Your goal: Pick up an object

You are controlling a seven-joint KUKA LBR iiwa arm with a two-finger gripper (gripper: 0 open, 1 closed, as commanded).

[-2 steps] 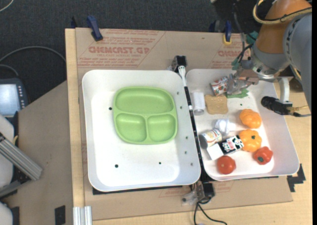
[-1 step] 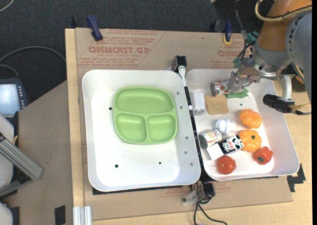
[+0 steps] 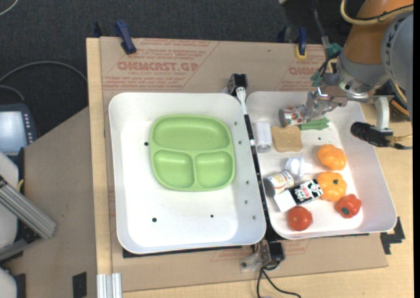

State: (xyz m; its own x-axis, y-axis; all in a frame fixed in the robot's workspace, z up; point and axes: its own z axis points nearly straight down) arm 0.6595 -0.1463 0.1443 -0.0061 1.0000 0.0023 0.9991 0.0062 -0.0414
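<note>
**Gripper low over the far end of the crowded right bin**

Camera view: the arm reaches in from the right, and its gripper hangs over the far part of the right bin. Whether it is gripping anything cannot be told from here. Just beside it lie a small can on its side and a green strip. Nearer the middle sit a tan slab and a white cylinder close to the inner wall. Toward the near rim cluster an orange pepper, a yellow-orange pepper, a red pepper, a tomato, a black-and-white carton and a small cup. The right bin's outer side is bare. The left bin holds a green divided tray, with open white floor around it.
</note>
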